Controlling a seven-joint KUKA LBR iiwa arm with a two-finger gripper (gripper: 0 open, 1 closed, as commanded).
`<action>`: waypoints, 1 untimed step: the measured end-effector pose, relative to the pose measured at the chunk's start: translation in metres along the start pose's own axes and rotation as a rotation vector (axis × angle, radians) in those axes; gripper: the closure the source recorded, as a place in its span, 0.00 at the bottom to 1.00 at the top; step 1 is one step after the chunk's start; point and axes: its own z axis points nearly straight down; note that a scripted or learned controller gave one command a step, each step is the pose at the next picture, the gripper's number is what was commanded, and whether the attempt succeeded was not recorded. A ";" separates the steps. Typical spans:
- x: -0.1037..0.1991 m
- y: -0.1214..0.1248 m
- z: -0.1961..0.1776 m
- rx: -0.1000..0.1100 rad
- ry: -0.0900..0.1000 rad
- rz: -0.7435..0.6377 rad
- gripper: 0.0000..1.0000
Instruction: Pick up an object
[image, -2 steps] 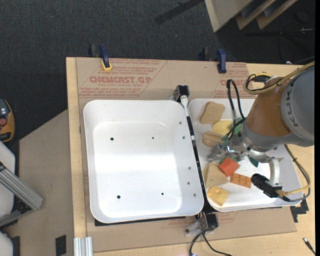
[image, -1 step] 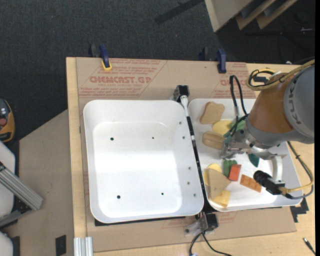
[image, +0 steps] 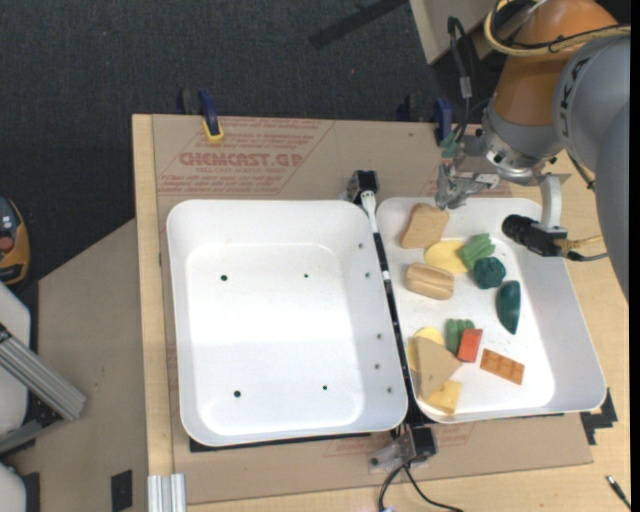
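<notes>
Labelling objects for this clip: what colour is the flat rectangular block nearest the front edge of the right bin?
Orange. The block shows best in the camera view, lying in the right bin.

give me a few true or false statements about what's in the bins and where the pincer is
1. The toy food all lies in the right bin. True.
2. The pincer hangs over the left bin. False: it is at the right bin's far edge, beside the tan bread slice.
3. An orange waffle piece lies near the right bin's near end. True.
4. The pincer holds the dark green pepper. False: the pepper lies in the bin, apart from it.
5. A blue clamp grips the board's far edge. True.
</notes>
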 end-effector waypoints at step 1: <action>0.084 -0.049 -0.041 0.019 0.006 0.000 1.00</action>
